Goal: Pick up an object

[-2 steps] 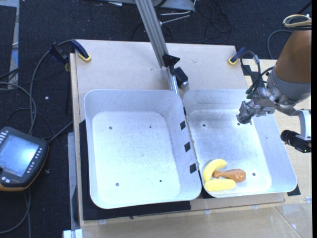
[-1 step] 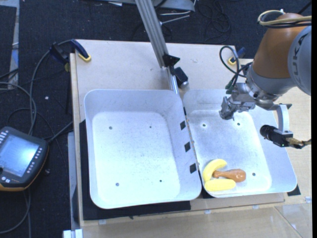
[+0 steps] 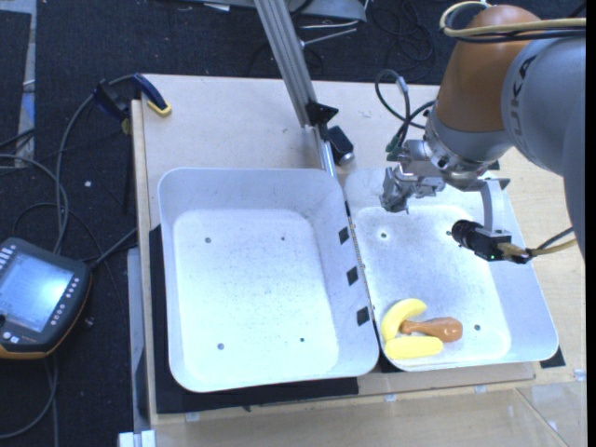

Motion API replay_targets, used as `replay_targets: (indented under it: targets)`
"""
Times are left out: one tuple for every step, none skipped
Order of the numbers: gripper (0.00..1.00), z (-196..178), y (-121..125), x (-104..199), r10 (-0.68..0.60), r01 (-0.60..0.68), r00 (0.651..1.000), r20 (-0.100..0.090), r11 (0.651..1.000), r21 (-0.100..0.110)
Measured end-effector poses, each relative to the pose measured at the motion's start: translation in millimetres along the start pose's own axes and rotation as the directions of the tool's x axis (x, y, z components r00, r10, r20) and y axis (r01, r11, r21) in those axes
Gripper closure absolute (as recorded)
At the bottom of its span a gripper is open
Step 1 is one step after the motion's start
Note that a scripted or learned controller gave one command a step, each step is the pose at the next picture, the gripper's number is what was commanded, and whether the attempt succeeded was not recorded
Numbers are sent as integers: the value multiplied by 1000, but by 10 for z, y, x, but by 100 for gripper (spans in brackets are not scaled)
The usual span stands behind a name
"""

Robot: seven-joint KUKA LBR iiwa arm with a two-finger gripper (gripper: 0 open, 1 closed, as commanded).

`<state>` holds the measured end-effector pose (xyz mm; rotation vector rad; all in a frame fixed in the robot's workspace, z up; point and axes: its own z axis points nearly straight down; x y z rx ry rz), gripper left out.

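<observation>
Over right bin [image 3: 521,296] far corner: tool [image 3: 395,199] poised, finger state not discernible. Near front edge: yellow banana [image 3: 402,317], brown drumstick toy [image 3: 436,328], yellow piece [image 3: 413,347], touching.

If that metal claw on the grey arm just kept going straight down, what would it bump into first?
Probably the bare white floor of the right-hand shallow white bin, near its far end. The tool hangs there, well away from the yellow banana-shaped toys at the near end. Depth is hard to judge.

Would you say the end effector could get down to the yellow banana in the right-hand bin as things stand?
Probably yes. The end effector hangs over the far end of the same bin, and the banana lies near the front corner, uncovered, with only a brown toy touching its side.
</observation>
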<state>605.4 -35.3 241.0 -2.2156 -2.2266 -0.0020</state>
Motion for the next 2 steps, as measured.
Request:
replay_targets:
  targets:
    - [100, 77, 180, 568, 0, 0, 1000, 0, 1000, 1]
    - [100, -21, 242, 1084, 0, 0, 1000, 0, 1000, 0]
